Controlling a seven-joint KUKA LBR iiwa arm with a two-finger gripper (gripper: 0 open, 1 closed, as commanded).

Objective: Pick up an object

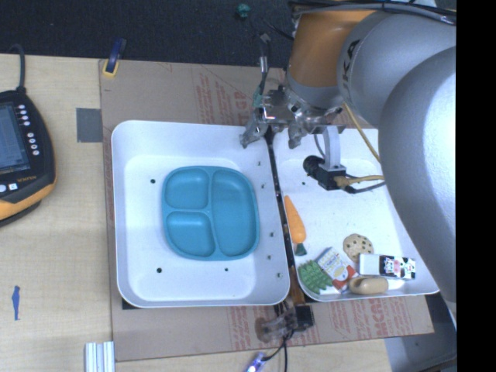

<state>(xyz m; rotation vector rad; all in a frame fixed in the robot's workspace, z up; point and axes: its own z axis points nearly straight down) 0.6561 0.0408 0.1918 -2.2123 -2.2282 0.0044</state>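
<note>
The gripper [273, 130] is hanging with its fingers spread and nothing between them, over the far end of the rim shared by the two bins. In the right bin [341, 208], a carrot [294, 218] is lying along its left edge, well below the gripper.

Below me, a pale wooden bench [54, 239] under brown cardboard sheeting [186, 91]; dark flooring, possibly carpet [116, 10], lies beyond. At left rests an orange-trimmed control pendant [19, 157]. Lighting is even and bright.
</note>
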